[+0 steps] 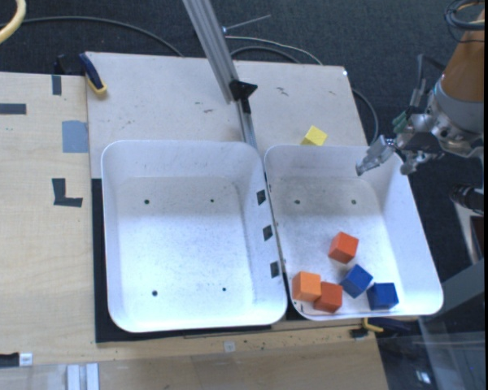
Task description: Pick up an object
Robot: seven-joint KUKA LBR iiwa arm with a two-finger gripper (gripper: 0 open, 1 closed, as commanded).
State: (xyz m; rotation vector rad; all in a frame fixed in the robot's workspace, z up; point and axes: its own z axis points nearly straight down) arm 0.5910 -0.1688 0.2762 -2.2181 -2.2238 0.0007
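Several small cubes lie at the near end of the right bin point(407, 218): a red-orange one point(343, 247), an orange one point(307, 285), a red one point(328, 296) and two blue ones point(357, 280) point(382, 296). My gripper point(389, 162) hovers over the bin's far right rim, well above and behind the cubes. Its fingers stand open with nothing between them. The orange-banded wrist point(464, 71) rises at the right edge.
A yellow cube point(314, 136) rests on the bench just beyond the right bin. The left bin point(114, 218) sits beside it. A slanted metal rail point(215, 47) reaches down to the gap between the bins. Cables run across the dark floor behind.
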